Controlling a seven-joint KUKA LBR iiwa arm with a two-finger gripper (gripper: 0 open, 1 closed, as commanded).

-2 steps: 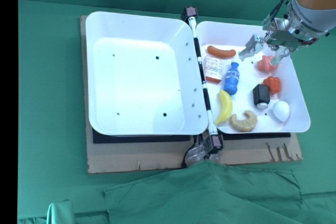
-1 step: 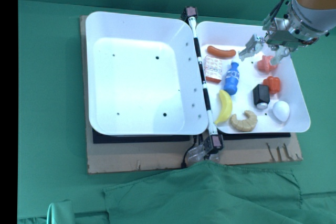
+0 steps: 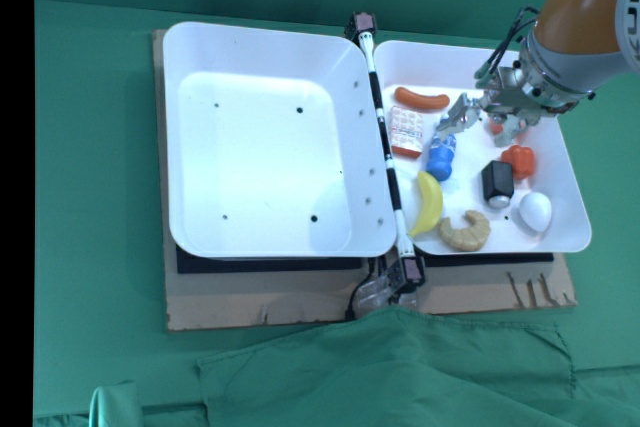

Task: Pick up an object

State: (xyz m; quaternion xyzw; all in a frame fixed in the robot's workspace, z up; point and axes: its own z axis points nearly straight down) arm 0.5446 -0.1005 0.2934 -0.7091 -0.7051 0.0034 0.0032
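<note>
At the near edge of the right bin (image 3: 575, 237) lie a croissant (image 3: 465, 231), a white egg (image 3: 535, 211) to its right and a banana (image 3: 428, 204) to its left, all apart from each other. A bit farther: black block (image 3: 497, 182) standing beside a red-orange pepper-like piece (image 3: 518, 161), and a blue bottle (image 3: 439, 158) left of them. Farther again, a flat red-and-white packet (image 3: 406, 131) and a sausage (image 3: 421, 99) near the far wall. Left bin (image 3: 190, 45) sits alongside, white.

The gripper (image 3: 487, 118) hangs over the middle-far part of the right bin, above the space between the blue bottle and a small red item (image 3: 495, 127) partly hidden under it. Its fingers look spread, nothing between them.

No target is fixed; the closest candidates seem to be the blue bottle and the small red item. Judgement: the bottle is probably light, hard plastic, smooth and apt to roll, so pinching across its body at mid-length looks safest. The egg would likely slip; the croissant looks easier to grip.
</note>
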